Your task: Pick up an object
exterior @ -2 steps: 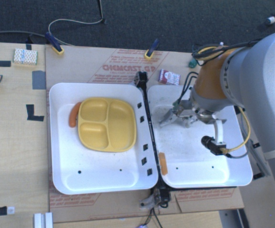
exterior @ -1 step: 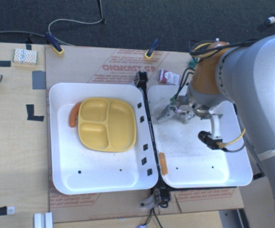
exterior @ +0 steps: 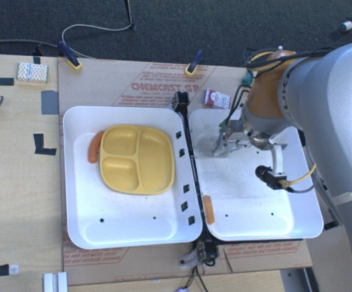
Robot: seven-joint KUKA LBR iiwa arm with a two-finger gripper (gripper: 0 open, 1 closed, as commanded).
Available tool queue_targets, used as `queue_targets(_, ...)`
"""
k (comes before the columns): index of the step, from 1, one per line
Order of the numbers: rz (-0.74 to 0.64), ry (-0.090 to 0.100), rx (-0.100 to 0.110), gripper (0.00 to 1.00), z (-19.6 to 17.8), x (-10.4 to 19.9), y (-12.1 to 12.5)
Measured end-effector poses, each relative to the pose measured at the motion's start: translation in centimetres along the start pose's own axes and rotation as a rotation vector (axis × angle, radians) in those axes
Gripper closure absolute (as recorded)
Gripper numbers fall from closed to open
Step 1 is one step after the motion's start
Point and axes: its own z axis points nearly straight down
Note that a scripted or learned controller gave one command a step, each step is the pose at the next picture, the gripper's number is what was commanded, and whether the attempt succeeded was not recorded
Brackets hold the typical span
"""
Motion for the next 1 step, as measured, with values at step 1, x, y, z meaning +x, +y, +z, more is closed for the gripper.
queue_targets(1,-0.001,0.002,0.002,1.0,-0.9,0.1,-0.03)
